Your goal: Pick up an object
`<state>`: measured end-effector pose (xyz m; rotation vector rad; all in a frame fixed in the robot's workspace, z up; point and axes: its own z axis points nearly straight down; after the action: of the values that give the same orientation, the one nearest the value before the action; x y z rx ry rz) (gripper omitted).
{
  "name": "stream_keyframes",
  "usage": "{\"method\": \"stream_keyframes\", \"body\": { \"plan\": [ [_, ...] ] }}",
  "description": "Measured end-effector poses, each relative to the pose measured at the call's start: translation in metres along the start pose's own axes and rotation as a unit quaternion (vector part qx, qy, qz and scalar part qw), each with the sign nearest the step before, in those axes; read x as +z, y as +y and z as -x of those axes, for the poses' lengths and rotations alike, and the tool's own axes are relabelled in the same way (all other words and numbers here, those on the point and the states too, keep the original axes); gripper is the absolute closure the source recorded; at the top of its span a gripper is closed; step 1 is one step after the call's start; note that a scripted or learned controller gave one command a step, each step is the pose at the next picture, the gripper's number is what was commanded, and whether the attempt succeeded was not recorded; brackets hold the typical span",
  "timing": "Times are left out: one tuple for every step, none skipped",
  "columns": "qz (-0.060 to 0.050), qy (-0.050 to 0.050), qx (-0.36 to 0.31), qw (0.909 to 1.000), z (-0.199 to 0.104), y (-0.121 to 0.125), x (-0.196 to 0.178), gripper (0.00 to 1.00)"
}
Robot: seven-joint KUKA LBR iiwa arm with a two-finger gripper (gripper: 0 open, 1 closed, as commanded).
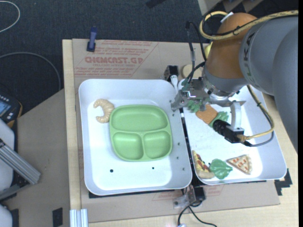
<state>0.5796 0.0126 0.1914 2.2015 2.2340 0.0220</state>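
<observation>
Smooth, slightly glossy plastic forms the white bins (pixel 90 141) and green divided tray (pixel 140 131), resting on matt brown cardboard (pixel 118 60).

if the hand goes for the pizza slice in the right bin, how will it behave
The pizza slice looks like a small, flat toy wedge, so probably light and stiff. Lying flat on the right bin's smooth floor, it may slide rather than lift. It is unlikely to roll.

Dark carpet floor (pixel 42 18), cardboard-topped bench (pixel 118 60), white cable (pixel 14 13) on floor
</observation>
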Motion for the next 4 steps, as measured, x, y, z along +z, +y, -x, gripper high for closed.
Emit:
{"method": "stream_keyframes", "body": {
  "plan": [
    [-0.007, -0.001, 0.002, 1.0000, -0.089, -0.063, -0.041, 0.00],
    [-0.002, -0.001, 0.005, 1.0000, -0.119, -0.096, 0.108, 0.00],
    [-0.013, -0.004, 0.006, 0.9999, -0.136, 0.005, 0.097, 0.00],
    [0.003, -0.003, 0.010, 0.9999, -0.046, -0.004, -0.123, 0.00]
  ]
}}
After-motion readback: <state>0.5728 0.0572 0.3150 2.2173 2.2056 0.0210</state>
